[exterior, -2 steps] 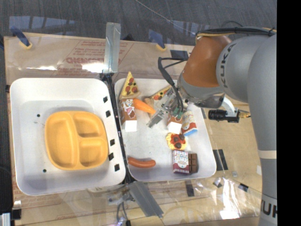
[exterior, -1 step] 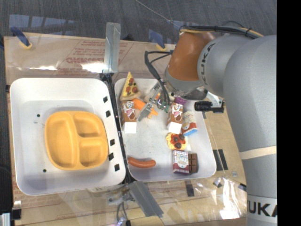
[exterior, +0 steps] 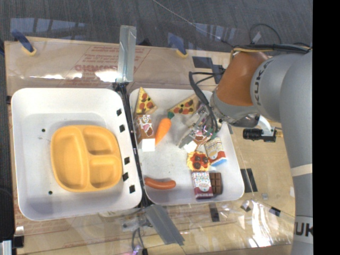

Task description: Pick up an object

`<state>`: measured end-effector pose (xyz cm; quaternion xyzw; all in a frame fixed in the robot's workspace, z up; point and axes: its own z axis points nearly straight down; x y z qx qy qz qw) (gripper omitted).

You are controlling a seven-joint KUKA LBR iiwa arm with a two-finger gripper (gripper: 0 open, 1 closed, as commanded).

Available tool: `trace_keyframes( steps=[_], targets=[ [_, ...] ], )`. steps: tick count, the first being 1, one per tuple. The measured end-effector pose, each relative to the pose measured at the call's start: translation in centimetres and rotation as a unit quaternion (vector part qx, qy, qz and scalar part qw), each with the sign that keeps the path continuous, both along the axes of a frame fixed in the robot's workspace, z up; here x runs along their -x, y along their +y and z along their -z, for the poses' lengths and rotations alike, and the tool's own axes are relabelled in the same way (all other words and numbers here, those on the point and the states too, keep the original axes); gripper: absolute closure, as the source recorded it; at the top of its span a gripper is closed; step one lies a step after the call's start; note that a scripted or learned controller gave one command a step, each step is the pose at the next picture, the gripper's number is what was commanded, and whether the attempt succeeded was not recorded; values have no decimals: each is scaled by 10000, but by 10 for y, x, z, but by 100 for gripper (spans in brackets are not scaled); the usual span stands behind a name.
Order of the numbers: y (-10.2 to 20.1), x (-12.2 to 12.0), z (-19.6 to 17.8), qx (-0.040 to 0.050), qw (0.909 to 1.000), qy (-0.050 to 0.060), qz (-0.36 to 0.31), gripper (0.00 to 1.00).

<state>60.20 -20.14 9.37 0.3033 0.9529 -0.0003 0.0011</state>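
**Arm reaching into the right bin, over the toy food**

You are looking at two white bins sitting side by side. The left bin (exterior: 21, 142) is holding a yellow divided tray (exterior: 85, 157), lying flat near its middle. The right bin (exterior: 175, 153) is carrying the toy food. Along its left wall a pizza slice (exterior: 143, 102) is lying at the top, with a small brown packet (exterior: 145, 125) just below it and a white block (exterior: 148, 144) under that. An orange carrot (exterior: 162, 130) is lying tilted just beside the packet. A second pizza slice (exterior: 184, 107) is sitting near the top middle. A sausage (exterior: 160, 183) is resting along the bottom edge. At the lower right, a chocolate bar (exterior: 215, 182) is lying beside a red packet (exterior: 201, 184), with a round red-and-yellow piece (exterior: 198, 160) above them and a small bottle-like toy (exterior: 215, 150) just beside that.

The gripper (exterior: 195, 130) is hanging over the right bin's middle right, close above the round piece and bottle-like toy. You cannot tell from this angle how its claw is set, or whether anything is in it.
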Motion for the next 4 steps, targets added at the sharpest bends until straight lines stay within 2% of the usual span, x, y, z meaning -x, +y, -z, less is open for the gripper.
trace_keyframes(
  steps=[1, 2, 3, 4],
  targets=[
    [3, -2, -12, -3, 10000, -19, -43, 100],
    [-1, -28, -159, 11, 9964, -55, 852, 100],
    [-4, 51, -113, -7, 9864, 19, -1644, 100],
    [19, -1, -168, 7, 9927, -14, -1203, 100]
  ],
)
